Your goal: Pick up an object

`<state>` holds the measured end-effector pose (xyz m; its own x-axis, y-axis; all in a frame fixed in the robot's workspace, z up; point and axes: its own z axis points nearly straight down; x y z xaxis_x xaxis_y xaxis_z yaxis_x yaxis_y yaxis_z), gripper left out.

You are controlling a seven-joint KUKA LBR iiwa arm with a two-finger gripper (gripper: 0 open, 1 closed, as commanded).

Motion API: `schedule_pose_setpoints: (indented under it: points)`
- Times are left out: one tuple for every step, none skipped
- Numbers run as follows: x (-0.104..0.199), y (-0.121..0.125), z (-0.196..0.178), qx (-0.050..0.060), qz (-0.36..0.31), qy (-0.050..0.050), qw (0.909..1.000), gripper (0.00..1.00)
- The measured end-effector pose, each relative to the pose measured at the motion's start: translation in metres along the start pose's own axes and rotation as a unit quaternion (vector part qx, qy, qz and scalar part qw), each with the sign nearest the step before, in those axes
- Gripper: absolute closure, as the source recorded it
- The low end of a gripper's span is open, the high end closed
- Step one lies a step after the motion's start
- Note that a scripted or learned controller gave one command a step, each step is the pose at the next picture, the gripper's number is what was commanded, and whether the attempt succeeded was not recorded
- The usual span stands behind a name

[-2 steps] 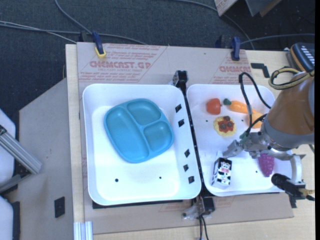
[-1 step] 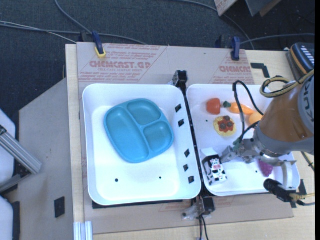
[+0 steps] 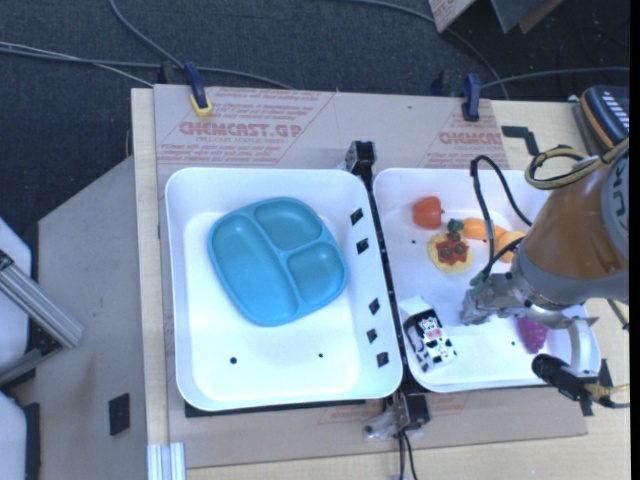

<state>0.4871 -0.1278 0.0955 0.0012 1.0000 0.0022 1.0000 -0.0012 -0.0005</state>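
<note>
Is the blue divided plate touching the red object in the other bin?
Apart. The camera view shows the blue divided plate in the left bin and the red object in the right bin, with both bin walls between them.

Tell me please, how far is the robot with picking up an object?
Done: the arm has reached into the right bin, its gripper low over the floor. In hand: nothing visible. Left: grasping and lifting; the red toy, the yellow toy and the black-and-white block lie loose.
</note>
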Motion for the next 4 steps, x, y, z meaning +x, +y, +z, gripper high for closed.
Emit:
schedule_pose_setpoints:
  points:
    - [0.004,0.006,-0.062,-0.003,-0.001,-0.002,1.0,1.0]
    - [0.004,0.008,-0.116,-0.003,-0.001,-0.002,1.0,1.0]
    - [0.049,0.035,-0.108,-0.001,-0.004,0.0,1.0,1.0]
    - [0.093,0.051,-0.11,-0.001,-0.004,0.0,1.0,1.0]
